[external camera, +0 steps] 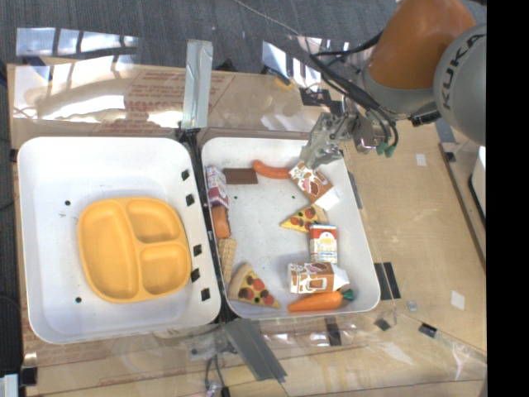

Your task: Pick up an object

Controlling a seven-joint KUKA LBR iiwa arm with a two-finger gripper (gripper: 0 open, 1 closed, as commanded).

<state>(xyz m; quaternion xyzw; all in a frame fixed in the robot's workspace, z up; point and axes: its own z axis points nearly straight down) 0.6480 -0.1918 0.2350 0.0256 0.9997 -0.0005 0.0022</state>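
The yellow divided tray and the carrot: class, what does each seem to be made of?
Yellow divided tray: probably moulded plastic, a smooth one-piece form with soft sheen and rounded compartment walls. Carrot: likely toy plastic, uniform orange with a glossy surface, though rubber is possible.

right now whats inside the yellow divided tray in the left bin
Nothing visible: the yellow tray lies flat in the left bin, and all three compartments show bare yellow plastic. The bin floor beneath it is covered, so anything under the tray cannot be seen.

Dark grey carpet [124,2] behind cardboard-topped bench [413,222].
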